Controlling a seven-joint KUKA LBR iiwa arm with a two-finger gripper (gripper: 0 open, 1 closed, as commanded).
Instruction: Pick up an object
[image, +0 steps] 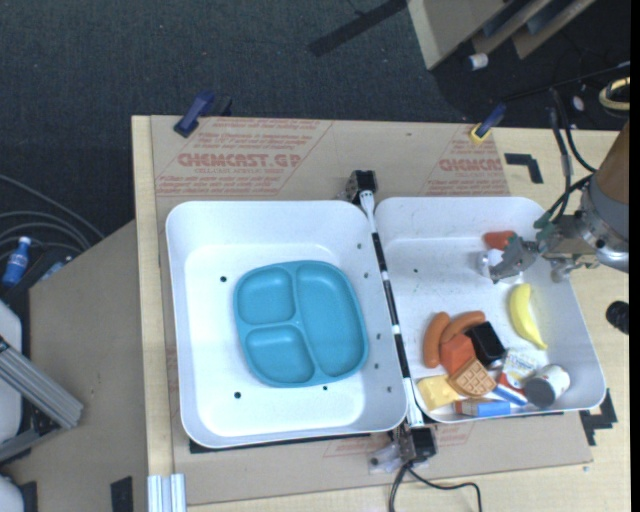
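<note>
bench board | red print "CHEMCAST GP", repeated, partly cut off

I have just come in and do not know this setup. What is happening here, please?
A robot arm reaches in from the right, and its gripper is low over the right bin, near its far side. Nothing shows between its fingers, so no object is picked up yet. A yellow banana lies just in front of it, and more toy food is piled in the near corner. The left bin holds a blue divided plate.
</note>
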